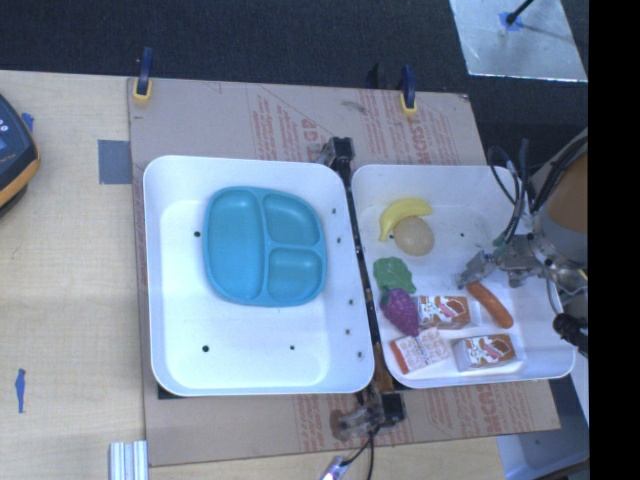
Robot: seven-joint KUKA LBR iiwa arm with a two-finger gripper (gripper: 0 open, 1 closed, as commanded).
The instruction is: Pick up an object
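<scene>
The right bin (455,183) holds several toy foods. A yellow banana (404,212) lies by a beige round ball (413,236). Below them are a green broccoli piece (392,273) and purple grapes (401,311). An orange sausage-like piece (491,305) lies near the right wall. Three snack packets are nearby: one in the middle (444,312), one at the front (420,351), one at the front right (487,351). My gripper (492,265) hangs low over the bin's right side, just above the orange piece, with nothing seen in its grasp.
The left bin (175,318) holds a blue divided plate (265,245). Cables (512,183) loop beside the arm's wrist (565,208) over the right bin's far corner. A dark and yellow device (15,153) sits at the bench's left edge.
</scene>
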